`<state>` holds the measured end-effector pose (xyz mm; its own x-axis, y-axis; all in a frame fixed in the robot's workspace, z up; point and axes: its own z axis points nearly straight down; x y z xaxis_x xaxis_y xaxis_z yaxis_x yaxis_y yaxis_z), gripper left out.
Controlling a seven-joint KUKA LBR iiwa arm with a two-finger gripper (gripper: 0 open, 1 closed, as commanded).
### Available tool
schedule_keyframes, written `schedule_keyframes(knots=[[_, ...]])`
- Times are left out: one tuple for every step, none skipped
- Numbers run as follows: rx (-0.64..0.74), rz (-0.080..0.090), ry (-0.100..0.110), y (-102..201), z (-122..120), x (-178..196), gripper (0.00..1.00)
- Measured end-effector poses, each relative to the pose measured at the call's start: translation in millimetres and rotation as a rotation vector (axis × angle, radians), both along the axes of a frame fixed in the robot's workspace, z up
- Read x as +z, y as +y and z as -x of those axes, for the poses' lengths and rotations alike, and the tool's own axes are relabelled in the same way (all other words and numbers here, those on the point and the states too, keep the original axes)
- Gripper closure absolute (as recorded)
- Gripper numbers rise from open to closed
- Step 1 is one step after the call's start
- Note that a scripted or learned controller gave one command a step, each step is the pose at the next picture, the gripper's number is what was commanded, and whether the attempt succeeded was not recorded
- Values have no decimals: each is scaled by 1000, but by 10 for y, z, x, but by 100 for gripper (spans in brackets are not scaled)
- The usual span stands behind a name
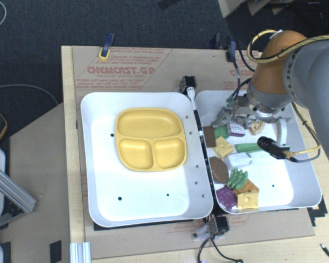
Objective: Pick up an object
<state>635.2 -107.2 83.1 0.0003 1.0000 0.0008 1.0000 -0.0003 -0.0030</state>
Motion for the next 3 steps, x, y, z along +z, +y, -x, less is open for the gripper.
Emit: schedule_keyframes(knots=[[-1,1,-4,-3,-11,127,100],[-1,2,-9,-11,36,581,100],[-1,3,-10,-65,57,1038,100]])
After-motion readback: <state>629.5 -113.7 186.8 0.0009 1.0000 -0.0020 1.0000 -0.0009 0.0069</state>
